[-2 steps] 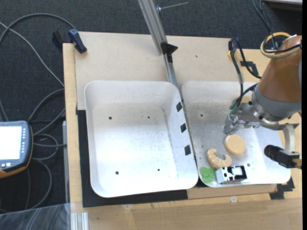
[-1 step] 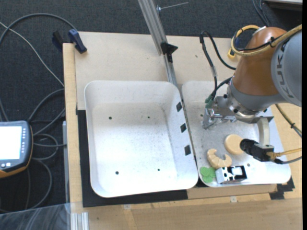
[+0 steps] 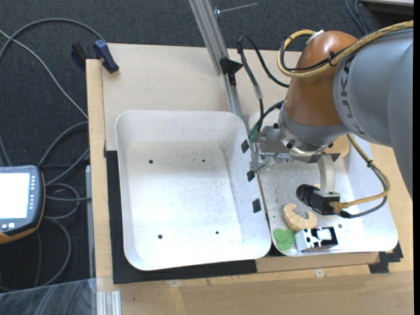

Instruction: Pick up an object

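At the near edge, the pale wooden counter (image 3: 197, 293) is carrying a black mat under two white bins. In the near corner of the right bin (image 3: 374, 231), three small things are lying bunched together: a green disc (image 3: 283, 239), a tan curved piece (image 3: 297, 216) touching its far side, and a black-and-white box (image 3: 317, 237) just to the right of the disc. The left bin (image 3: 177, 195) is showing fine dark specks and four dark dots on its floor.

Just beyond the three things, the arm (image 3: 367, 90) is reaching in from the right and bending down over the right bin, its orange band (image 3: 318, 84) turning toward the wall between the bins. The claw (image 3: 265, 151) is hanging close to that wall, well apart from the three things; whether it is apart or together cannot be told, and nothing is showing in its grip.

Farther back, a blue clamp (image 3: 105, 55) is gripping the counter's far left corner and an aluminium post (image 3: 207, 25) is slanting up. Grey carpet (image 3: 131, 8) is lying around, with cables (image 3: 46, 146) and a teach pendant (image 3: 16, 201) at the left.
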### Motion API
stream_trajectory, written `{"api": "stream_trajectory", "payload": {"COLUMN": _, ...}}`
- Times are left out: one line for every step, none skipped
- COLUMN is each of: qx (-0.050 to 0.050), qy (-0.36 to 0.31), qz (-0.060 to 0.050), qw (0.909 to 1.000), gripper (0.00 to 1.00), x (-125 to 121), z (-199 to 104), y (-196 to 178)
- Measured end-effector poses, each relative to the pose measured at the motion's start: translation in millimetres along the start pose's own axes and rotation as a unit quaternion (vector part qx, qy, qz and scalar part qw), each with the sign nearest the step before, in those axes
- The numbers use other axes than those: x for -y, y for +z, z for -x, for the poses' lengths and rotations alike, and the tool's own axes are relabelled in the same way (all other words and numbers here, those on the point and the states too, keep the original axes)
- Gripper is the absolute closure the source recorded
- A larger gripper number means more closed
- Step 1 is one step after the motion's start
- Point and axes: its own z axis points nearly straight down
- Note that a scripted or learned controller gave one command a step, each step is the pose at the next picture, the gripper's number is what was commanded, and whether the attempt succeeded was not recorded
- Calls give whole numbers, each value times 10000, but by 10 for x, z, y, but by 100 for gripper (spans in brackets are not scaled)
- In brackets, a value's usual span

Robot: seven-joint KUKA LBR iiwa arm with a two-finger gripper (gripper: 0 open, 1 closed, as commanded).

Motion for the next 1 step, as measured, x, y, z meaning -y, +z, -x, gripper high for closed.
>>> {"api": "stream_trajectory", "payload": {"qx": -2, "qy": 1, "qz": 2, "qw": 10000, "gripper": 100, "x": -93, "z": -522, "y": 4}}
